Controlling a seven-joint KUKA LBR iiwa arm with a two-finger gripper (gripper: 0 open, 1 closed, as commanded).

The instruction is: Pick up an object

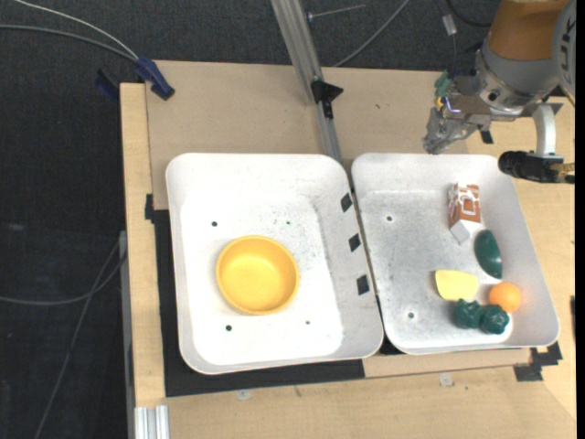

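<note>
Nearest, well below the hand [445, 137] in the right bin [402, 245], lie two dark green pieces [481, 317], an orange ball [504, 296], a yellow wedge [455, 284], a green oval [488, 252] and a red-and-white carton [463, 207]. Far off to the hand's lower left, a yellow bowl [257, 273] sits in the left bin [201, 199]. The hand itself hovers over the desk [384, 99] just beyond the right bin's far rim; whether it is spread or pressed together I cannot tell.

The arm [526, 35] is a chunky rounded thing, grey shell with a fat orange band wrapped round it above the wrist. Below that it narrows into a messy grey metal gripper [445, 135] with a small teal bit on the side, and a black knob sticks out off a pale bracket
</note>
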